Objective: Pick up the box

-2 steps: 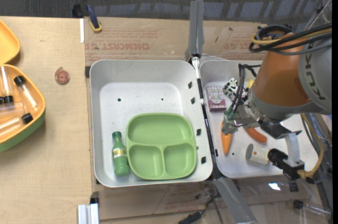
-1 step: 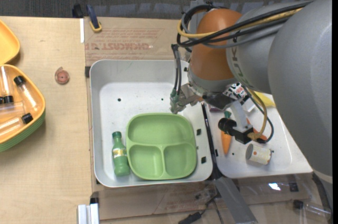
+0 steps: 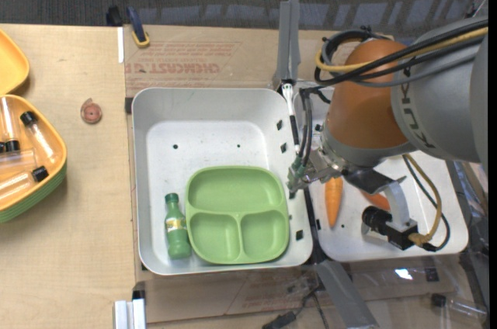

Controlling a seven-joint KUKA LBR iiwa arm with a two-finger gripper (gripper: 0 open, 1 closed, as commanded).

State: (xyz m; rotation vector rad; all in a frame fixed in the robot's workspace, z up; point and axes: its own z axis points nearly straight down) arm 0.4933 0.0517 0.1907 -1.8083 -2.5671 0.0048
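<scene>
I see two bins side by side on tabletop (image 3: 70, 258). Left bin (image 3: 155, 126): divided plate (image 3: 237, 215) near front edge, bottle (image 3: 176, 225) just left of plate. Right bin (image 3: 450, 234): carrot (image 3: 332, 199) near left wall, under arm (image 3: 380, 106). Tray (image 3: 46, 164) of tubes (image 3: 19, 157) at tabletop's left edge.

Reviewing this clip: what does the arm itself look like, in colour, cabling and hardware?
The arm is a thick grey cylinder ending in a rounded orange band above the wrist. Black and yellow cables loop over the orange section and run along the grey link. Below the band sit dark and metallic wrist fittings.
</scene>
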